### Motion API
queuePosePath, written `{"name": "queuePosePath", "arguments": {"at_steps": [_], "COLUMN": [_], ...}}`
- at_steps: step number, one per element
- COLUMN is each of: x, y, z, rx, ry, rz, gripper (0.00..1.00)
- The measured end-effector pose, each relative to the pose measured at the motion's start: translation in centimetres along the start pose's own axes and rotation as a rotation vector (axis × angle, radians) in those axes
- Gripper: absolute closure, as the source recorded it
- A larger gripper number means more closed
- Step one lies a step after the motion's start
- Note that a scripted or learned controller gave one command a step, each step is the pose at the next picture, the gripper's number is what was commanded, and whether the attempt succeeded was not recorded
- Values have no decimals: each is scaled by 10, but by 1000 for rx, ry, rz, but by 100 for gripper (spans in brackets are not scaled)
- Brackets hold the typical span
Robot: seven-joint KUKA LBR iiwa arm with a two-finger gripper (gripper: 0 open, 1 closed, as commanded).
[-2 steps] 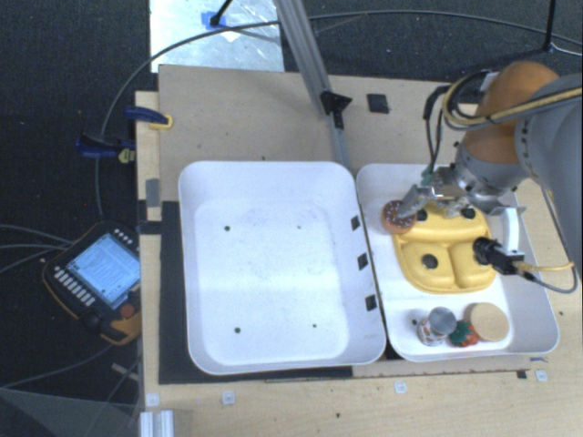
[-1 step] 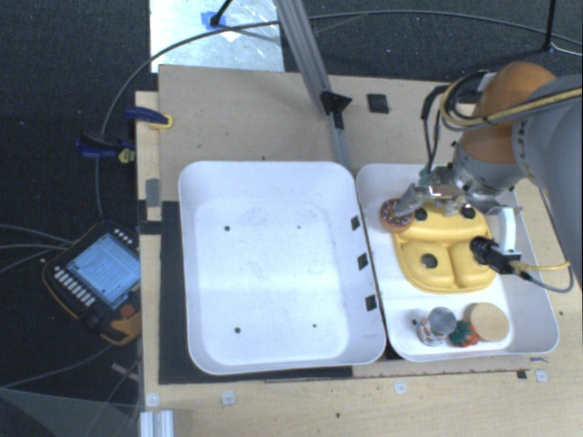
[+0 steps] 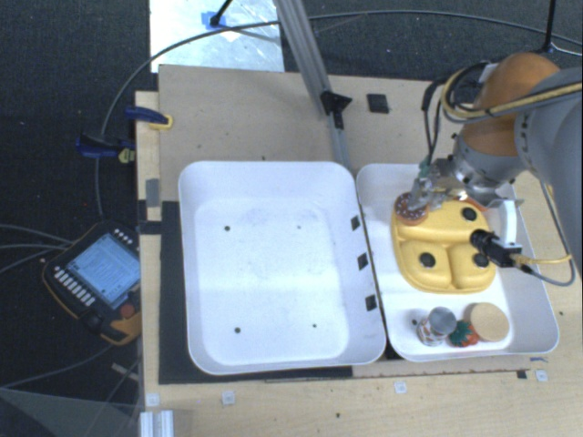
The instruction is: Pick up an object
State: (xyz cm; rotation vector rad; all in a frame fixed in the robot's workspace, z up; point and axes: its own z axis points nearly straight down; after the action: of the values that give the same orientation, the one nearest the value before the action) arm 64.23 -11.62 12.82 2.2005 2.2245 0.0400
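Hanging over the right bin (image 3: 537,326), the gripper (image 3: 421,195) sits at the yellow object's (image 3: 446,248) upper-left corner; the object stretches toward lower right. Its finger spread cannot be told.

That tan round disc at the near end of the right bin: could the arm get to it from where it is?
Probably yes. The tan disc lies uncovered in the right bin, with small items beside it; the gripper hovers over the same bin's far end, near the yellow object.

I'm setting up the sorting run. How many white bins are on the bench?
2. The left bin lies mid-bench; the right bin sits beside it, holding the yellow object and small items at its near end.
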Motion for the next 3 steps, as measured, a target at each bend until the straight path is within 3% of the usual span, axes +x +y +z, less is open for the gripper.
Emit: {"name": "queuePosePath", "arguments": {"at_steps": [1,2,3], "x": [4,4,56], "y": [9,12,-2], "z": [-46,-101,-90], "rx": [20,19,27], "ry": [-10,-10,-8], "rz": [4,4,2], "gripper": [100,100,100]}}
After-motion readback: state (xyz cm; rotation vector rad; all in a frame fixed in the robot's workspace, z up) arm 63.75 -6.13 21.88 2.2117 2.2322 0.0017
